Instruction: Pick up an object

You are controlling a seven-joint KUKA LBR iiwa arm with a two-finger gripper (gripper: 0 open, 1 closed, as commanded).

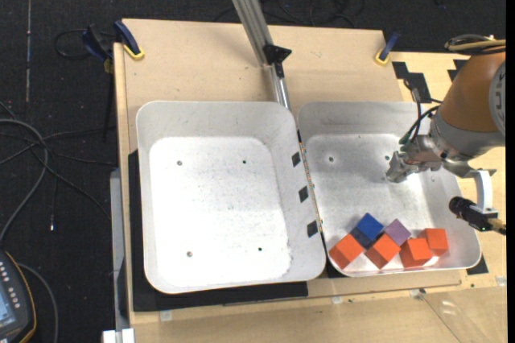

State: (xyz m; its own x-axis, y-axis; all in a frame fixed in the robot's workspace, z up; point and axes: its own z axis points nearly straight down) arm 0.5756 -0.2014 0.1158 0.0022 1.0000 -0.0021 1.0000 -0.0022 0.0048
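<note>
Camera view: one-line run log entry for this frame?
end effector: low in right bin, nothing visibly held | blocks: clustered at near edge, apart from it | left bin

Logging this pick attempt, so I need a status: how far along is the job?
Done: the arm has reached into the right bin. In hand: the gripper sits low over bare bin floor, with no object seen between its fingers. Left: the whole pick. The blue block, purple block and four orange blocks sit clustered at the bin's near edge, apart from the gripper.
</note>
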